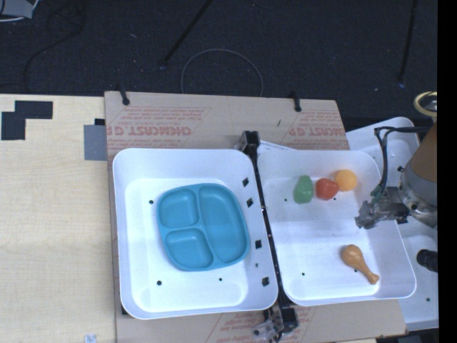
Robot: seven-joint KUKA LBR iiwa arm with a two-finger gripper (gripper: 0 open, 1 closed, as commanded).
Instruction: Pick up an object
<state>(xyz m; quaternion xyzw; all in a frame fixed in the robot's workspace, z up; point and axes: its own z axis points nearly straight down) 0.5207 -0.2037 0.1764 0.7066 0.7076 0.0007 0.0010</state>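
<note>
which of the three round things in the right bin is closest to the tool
The orange ball, rightmost of the row. The red one and green one lie farther left of the tool.

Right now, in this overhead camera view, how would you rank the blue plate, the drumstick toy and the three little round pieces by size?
1. Blue plate, by far.
2. Drumstick toy.
3. Green piece, red piece and orange piece: too alike to rank.
</note>
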